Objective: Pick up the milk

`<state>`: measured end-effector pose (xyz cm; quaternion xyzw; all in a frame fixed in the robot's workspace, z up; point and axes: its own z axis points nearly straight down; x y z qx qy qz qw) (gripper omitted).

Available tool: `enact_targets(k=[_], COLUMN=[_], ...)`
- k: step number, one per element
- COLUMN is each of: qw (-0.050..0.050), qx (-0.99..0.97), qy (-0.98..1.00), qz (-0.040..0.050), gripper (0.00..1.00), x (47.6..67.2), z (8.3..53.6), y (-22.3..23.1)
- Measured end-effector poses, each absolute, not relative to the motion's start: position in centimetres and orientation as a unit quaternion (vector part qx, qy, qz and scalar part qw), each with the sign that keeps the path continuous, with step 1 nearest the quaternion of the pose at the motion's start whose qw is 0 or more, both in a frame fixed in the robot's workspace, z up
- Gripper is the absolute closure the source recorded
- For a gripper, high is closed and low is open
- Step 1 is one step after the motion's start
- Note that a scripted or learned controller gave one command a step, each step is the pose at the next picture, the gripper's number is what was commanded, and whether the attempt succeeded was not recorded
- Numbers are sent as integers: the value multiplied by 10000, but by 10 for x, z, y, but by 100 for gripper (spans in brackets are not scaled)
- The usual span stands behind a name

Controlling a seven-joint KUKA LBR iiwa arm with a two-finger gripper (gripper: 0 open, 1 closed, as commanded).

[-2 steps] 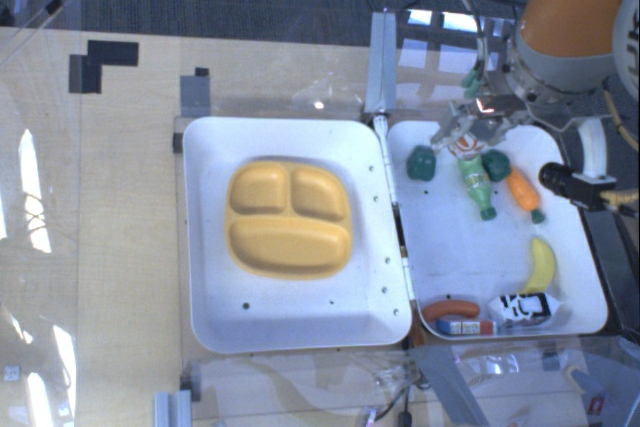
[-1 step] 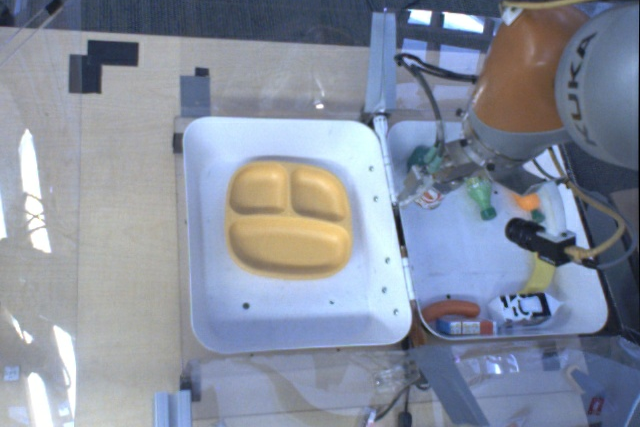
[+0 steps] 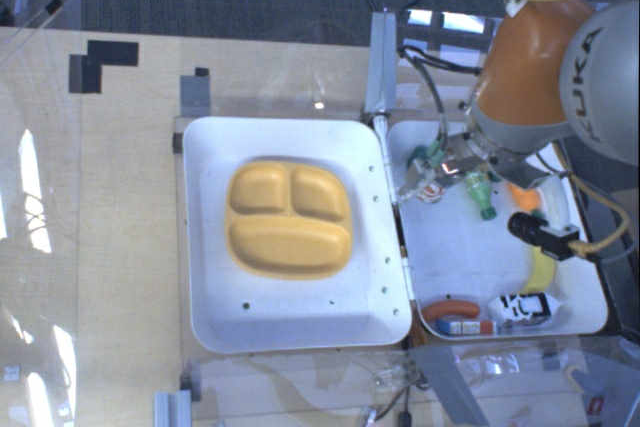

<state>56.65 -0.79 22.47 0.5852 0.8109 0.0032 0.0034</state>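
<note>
i had the hand (image 3: 437, 173) low at the right bin's (image 3: 590, 315) far end; grip state i couldn't tell. milk (image 3: 524, 307) sat near corner, well apart, so untouched.

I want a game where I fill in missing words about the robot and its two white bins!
1. The yellow tray with three compartments lies in the ____ bin.
2. The milk carton, white with black patches, lies near the ____ edge of the right bin.
3. The band above the arm's wrist is coloured ____.
4. The green bottle lies in the ____ bin.

Missing words: left; front; orange; right
</note>
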Motion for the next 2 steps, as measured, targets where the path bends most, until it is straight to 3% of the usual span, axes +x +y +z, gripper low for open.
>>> enact_targets(k=[1,2], qw=[18,19], qx=[5304,5303], qy=[8478,8478], qz=[15,15], gripper=[100,0], x=[540,540], z=[198,198], y=[-36,-36])
